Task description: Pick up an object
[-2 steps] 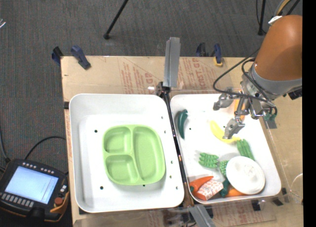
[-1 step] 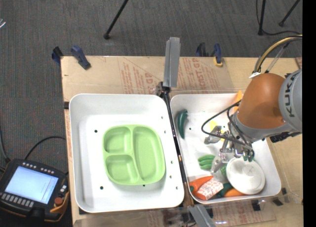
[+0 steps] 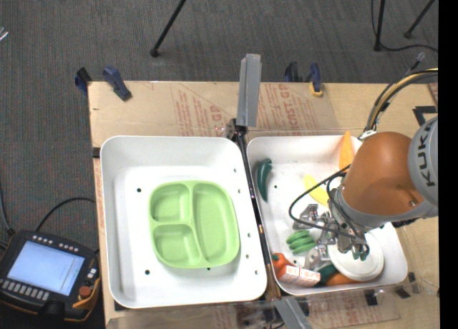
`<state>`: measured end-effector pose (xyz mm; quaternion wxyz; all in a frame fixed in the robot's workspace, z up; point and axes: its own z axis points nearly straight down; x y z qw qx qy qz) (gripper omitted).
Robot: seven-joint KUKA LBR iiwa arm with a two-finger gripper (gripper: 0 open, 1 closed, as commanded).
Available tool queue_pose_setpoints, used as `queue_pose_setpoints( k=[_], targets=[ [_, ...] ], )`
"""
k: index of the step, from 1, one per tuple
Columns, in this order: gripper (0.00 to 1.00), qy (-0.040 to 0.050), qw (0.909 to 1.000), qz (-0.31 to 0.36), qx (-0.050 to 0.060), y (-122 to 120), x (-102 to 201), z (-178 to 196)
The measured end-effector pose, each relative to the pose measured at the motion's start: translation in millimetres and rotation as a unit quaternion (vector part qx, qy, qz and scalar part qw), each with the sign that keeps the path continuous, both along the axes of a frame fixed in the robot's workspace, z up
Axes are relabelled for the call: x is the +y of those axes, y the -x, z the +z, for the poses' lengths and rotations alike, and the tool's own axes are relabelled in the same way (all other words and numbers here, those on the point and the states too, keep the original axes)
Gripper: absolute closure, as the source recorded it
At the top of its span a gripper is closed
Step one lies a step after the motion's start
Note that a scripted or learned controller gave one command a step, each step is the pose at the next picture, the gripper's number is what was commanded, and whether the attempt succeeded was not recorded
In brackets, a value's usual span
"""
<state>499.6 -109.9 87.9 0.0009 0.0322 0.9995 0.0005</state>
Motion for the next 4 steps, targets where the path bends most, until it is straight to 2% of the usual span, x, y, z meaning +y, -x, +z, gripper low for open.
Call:
queue_pose_setpoints(
  k=[1,2,3,4],
  targets=[
    [0.0,-0.0004,1.0,0.0,0.001,-49,14,-1],
    [0.0,0.0025,0.9991,-0.04,-0.009,18,22,4],
    [0.0,0.0002,1.0,0.009,-0.001,-78,0,0],
    [0.0,-0.0004,0.9998,-0.021,0.002,-26,2,-1]
  ],
)
